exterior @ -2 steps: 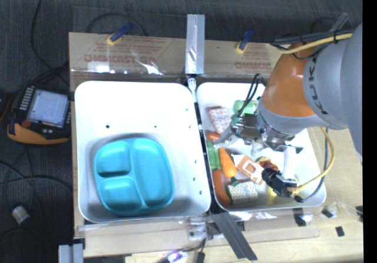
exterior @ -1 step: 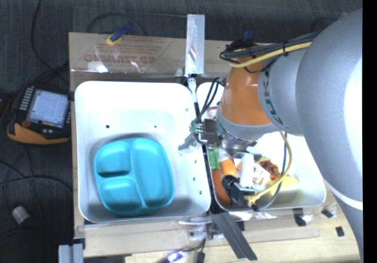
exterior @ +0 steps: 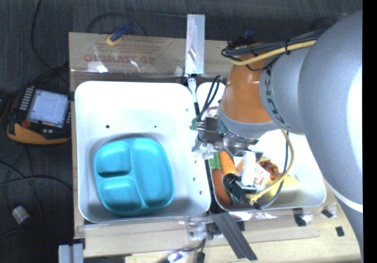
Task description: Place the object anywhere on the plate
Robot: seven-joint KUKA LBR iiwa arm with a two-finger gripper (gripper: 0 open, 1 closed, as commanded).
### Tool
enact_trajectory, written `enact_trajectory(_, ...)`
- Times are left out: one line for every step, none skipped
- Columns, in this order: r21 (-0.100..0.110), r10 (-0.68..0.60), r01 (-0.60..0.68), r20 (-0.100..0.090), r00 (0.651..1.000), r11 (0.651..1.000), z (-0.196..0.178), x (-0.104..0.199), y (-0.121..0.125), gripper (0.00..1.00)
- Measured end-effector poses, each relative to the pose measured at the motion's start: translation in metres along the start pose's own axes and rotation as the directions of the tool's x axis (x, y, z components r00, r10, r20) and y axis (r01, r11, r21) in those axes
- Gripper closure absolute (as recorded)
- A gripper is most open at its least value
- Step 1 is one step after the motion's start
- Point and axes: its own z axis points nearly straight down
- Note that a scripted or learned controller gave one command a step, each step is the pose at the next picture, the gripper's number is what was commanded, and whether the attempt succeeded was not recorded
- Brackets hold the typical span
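Reaching down into the right bin (exterior: pixel 312 197) over the carrot (exterior: pixel 225 164) and other clutter, presumably to pick one, the gripper (exterior: pixel 219 148) hides its jaws, leaving the blue plate (exterior: pixel 134 174) bare in the left bin (exterior: pixel 129 99).

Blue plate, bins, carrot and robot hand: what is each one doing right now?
blue plate: flat in the left bin, nothing on it.
left bin: holds the plate.
right bin: holds a jumble of objects.
carrot: lying at the right bin's left edge.
gripper: low over the right bin, by the carrot.
arm: reaching over the right bin.
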Motion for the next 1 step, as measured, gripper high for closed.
enact_trajectory(-0.003, -0.030, 0.030, 0.002, 1.000, 1.000, 0.0081, 0.0003, -0.0195, 1.00)
